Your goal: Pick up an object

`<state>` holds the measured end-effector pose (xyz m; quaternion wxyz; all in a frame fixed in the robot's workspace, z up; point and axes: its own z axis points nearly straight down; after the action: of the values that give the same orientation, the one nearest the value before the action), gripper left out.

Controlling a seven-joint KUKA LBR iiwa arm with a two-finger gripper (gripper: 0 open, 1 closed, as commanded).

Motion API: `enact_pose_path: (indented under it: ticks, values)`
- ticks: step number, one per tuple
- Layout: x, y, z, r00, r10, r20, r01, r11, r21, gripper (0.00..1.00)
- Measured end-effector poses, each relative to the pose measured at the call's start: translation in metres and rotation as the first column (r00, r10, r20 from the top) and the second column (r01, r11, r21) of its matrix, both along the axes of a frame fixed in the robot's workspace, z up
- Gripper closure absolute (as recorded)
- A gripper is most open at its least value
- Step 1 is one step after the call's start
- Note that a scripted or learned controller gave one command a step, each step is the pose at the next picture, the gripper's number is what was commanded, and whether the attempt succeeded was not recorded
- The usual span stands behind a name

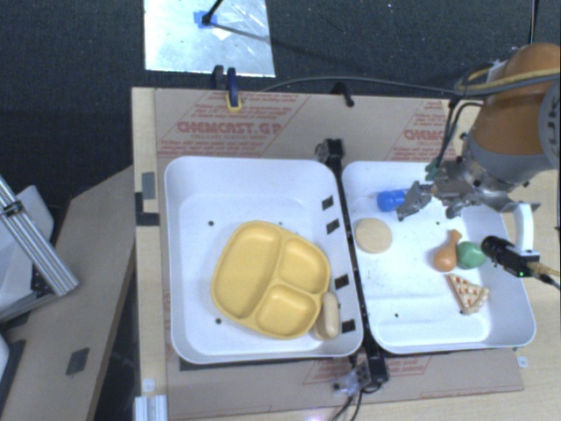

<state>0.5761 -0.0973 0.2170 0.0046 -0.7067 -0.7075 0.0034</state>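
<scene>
My gripper [434, 203] hangs over the back of the right bin [412, 327], and its fingers [411, 203] stand apart with nothing between them. A blue object [388, 201] lies just left of the left finger, touching or nearly touching it. A round tan cookie [372, 235] lies in front of the blue object. An orange drumstick [447, 253] and a green piece [471, 254] sit side by side below the gripper. A pizza slice [467, 294] lies nearer the front right corner.
The left bin [188, 235] holds a yellow divided plate [270, 277] with a tan bread-like piece [329, 315] at its right rim. The two bins meet at a black clipped divider [349, 253]. A black part of the arm's tooling [506, 255] juts over the right bin's right side.
</scene>
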Motion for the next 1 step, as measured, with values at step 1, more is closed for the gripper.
enact_pose_path:
  ticks: [1]
  values:
    - [0.0027, 0.0001, 0.0069, 1.000, 0.002, 0.013, -0.002, 1.000, -0.002, 0.00]
